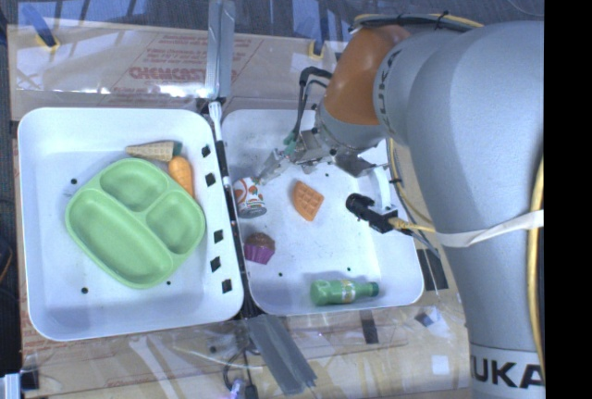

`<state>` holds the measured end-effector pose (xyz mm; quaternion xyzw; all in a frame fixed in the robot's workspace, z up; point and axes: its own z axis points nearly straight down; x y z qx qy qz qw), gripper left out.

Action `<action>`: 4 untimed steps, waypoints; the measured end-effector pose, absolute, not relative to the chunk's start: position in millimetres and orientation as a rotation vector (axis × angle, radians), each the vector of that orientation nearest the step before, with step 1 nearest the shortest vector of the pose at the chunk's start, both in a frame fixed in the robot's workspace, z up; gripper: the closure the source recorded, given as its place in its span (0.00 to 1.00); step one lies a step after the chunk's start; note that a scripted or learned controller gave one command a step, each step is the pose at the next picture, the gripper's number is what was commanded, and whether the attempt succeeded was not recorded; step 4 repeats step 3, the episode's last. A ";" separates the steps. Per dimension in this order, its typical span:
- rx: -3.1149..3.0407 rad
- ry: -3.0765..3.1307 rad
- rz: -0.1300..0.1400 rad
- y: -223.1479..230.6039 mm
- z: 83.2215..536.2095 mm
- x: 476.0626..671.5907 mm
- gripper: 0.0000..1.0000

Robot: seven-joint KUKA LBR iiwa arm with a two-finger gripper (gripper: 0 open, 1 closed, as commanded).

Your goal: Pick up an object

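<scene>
Looming at frame right, my arm (472,138) lowers the end effector (277,164) into the right bin (407,281), above the small can (249,198) at centre; grip state: cannot tell

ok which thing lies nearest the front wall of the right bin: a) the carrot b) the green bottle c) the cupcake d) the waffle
b, the green bottle lies on its side along the front wall of the right bin, while the waffle sits mid-bin, the cupcake is further back by the divider, and the carrot is in the left bin beside the green tray.
</scene>
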<state>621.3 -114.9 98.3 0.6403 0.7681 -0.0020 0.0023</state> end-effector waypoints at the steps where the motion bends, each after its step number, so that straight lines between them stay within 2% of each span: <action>1: 1.721 2.632 -0.002 -140.6 91.5 568.8 0.00; 2: 1.715 2.636 -0.003 -140.3 101.6 569.2 1.00; 3: 1.909 2.495 -0.002 -144.5 191.5 600.3 1.00; 4: 1.909 2.495 -0.002 -144.5 191.5 600.3 1.00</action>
